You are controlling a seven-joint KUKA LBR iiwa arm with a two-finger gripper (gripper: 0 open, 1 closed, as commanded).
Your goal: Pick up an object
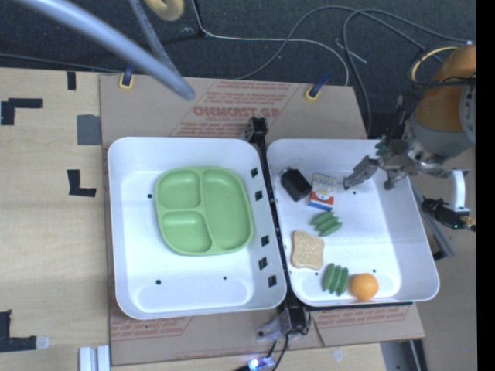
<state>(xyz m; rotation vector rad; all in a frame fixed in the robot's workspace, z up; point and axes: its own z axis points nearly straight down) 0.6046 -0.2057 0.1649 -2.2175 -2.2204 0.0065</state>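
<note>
The pincer (376, 173) is hovering over the upper right of the right bin (402, 230), its fingers spread and pinching nothing. At its nine o'clock a small red, white and blue carton (322, 198) and a black object (295, 184) are lying, with a green pod (327, 223), a bread slice (307, 250), another green piece (335, 278) and an orange (364, 286) sitting toward seven o'clock. Farther toward nine o'clock, a green divided plate (205, 210) is resting in the left bin (131, 230).

Both white bins (131, 207) look like smooth, slightly glossy plastic, the green divided plate (205, 209) is matt plastic, all sitting on plain brown cardboard (232, 103).
</note>
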